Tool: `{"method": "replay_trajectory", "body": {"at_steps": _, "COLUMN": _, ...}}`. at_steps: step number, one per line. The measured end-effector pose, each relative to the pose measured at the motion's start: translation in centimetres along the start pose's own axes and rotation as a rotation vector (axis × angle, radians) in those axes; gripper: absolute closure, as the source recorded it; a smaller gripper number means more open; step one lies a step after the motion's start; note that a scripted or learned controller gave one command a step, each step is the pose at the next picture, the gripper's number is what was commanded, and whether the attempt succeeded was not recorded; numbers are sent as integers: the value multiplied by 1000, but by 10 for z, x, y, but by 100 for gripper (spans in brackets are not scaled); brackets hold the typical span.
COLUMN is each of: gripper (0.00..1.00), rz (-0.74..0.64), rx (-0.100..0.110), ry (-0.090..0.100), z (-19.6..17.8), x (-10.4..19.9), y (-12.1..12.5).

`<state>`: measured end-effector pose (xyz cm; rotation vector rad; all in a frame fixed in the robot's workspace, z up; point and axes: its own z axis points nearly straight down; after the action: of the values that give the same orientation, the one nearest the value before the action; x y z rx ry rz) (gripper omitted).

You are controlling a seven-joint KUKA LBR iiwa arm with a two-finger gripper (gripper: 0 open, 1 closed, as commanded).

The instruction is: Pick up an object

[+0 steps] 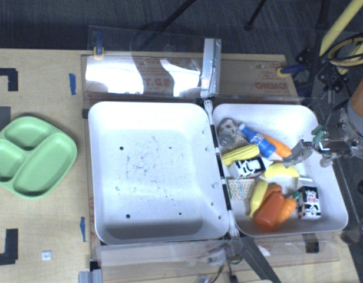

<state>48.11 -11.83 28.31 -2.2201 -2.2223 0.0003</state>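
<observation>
Camera view showed the gripper (pixel 300 149) over the right bin (pixel 287 115), its grasp impossible to tell. Beneath lay a yellow lemon (pixel 280 171) beside an orange pepper (pixel 274 210).

the left bin (pixel 152 170) lies bare, open to reach. the right bin (pixel 276 119) is crowded; its far corner stays free.

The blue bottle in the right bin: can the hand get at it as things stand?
Probably yes. The blue bottle lies on top near the bin's back, nothing over it, and the hand hovers just to its right.
</observation>
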Motion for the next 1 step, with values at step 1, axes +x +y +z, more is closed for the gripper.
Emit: {"method": "replay_trajectory", "body": {"at_steps": 1, "gripper": 0, "rz": 36, "rx": 1, "ry": 1, "z": 25, "x": 20, "y": 28}}
